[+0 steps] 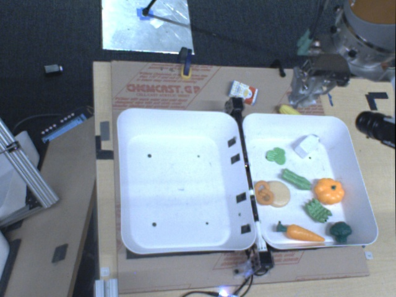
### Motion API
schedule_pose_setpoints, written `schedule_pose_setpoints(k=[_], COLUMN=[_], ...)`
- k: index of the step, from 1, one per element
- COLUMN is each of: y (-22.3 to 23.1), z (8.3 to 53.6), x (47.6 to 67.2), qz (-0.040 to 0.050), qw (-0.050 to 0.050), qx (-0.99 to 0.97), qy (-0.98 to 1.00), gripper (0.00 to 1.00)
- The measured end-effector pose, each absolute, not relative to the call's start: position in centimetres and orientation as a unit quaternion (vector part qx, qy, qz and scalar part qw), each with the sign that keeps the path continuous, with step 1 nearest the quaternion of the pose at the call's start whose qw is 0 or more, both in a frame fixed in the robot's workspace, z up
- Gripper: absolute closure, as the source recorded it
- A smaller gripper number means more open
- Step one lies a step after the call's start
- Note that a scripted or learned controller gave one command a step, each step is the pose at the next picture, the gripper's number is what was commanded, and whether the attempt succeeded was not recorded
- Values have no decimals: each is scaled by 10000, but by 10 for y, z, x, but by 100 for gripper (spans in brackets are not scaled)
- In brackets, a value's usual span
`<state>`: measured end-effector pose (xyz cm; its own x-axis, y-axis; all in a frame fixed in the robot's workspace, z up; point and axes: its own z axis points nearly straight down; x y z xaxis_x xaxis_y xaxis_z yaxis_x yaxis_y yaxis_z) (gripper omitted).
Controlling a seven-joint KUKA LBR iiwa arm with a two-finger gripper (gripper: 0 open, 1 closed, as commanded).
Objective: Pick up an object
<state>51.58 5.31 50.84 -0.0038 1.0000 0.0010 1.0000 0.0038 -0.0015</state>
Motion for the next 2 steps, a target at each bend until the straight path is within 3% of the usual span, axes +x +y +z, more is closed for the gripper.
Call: schedule_pose_setpoints(k=[1,2], y=[101,106], z=[537,535], x=[490,486], qz=[-26,-13], qw=[-9,-4], qx=[-7039,-7056], qy=[-7103,-7086], gripper=[100,100])
